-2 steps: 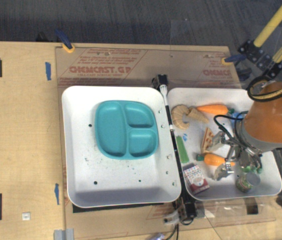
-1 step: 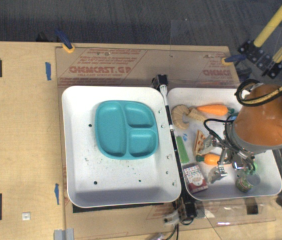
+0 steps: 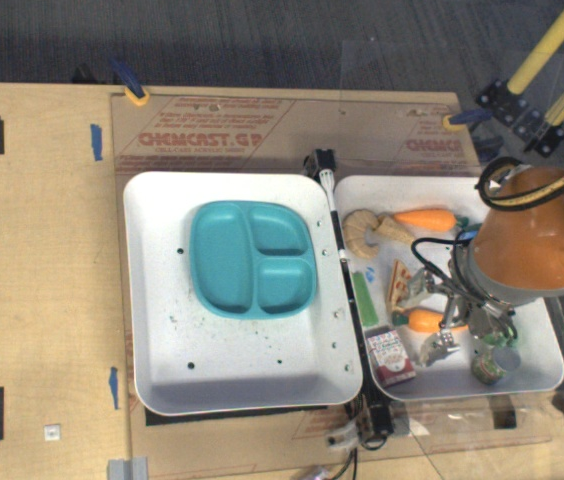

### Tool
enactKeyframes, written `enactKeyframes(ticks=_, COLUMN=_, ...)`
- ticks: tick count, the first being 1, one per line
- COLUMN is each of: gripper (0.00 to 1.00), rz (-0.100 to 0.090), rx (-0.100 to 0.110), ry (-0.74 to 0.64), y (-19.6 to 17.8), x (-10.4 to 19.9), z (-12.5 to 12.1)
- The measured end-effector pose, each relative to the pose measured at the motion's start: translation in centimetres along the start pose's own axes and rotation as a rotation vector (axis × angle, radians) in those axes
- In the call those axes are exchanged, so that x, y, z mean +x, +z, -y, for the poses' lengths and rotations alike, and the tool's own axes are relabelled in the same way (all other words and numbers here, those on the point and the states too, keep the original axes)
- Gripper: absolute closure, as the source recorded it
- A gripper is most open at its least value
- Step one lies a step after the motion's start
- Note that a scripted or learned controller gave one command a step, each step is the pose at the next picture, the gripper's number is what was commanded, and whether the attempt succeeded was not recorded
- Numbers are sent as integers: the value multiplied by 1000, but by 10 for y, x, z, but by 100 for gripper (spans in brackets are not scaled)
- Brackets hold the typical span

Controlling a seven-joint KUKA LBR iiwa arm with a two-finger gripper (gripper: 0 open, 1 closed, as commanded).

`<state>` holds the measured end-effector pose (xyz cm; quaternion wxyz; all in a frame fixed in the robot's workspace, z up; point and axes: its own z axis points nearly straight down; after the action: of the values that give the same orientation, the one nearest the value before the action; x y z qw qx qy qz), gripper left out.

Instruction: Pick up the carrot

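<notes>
The carrot (image 3: 425, 220) lies in the right bin (image 3: 552, 353), up by its far wall. Its long axis runs left to right across the view, almost level. Which end is the tip is too blurred to tell.

Nearest the camera in that bin, a small box (image 3: 390, 356) with a dark red lower edge sits against the left wall; its printed face is too small to read. A greenish lump (image 3: 487, 368) rests near the front right corner.

Just beyond these, the gripper (image 3: 429, 318) hangs low over the bin's middle, under the arm's orange band (image 3: 527, 243). The fingers (image 3: 440, 346) stand parted, one nearer and one farther. A stubby orange piece (image 3: 422, 320) lies in the gap between them; whether they touch it cannot be told. The carrot is well apart from them, with nothing gripping it.

A green strip (image 3: 364, 298) lies along the left wall, running near to far. A round tan brush (image 3: 362, 230) sits just left of the carrot.

The left bin (image 3: 162, 348) holds a teal divided plate (image 3: 254, 258) with three compartments.

Farther back on the tabletop (image 3: 32, 298), a brown sheet (image 3: 282, 123) under both bins carries red print. It reads "CHEMCAST GP" at its left, and a cut-off "CHEMC" at its right.
</notes>
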<state>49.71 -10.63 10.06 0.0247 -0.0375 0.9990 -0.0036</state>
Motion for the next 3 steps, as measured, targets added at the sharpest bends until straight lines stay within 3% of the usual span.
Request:
enactKeyframes(ticks=1, gripper=0, rz=-6, rx=6, ry=106, y=-1, x=-1, z=-9)
enactKeyframes(ticks=2, gripper=0, rz=7, rx=4, ry=-133, y=0, x=1, z=2)
enactKeyframes(ticks=3, gripper=0, rz=-6, rx=-4, ry=277, y=0, x=-2, z=-10)
